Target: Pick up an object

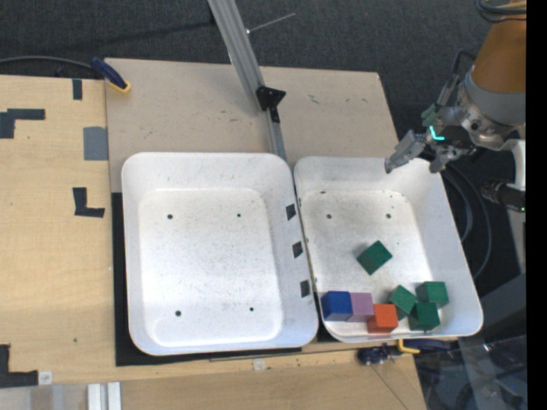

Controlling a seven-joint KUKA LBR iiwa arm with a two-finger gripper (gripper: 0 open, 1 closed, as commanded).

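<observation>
The right bin holds several small blocks. A dark green block lies alone near its middle. Along the front wall sit a blue block, a purple block, an orange block and three green blocks in a cluster. My gripper hangs over the bin's far right corner, well above and behind the blocks. It is open, with its two fingers spread and nothing between them.
The left bin stands beside the right one, their rims touching. A grey metal post slants up from behind the bins. Wooden bench top lies to the left, and cables run at the far right.
</observation>
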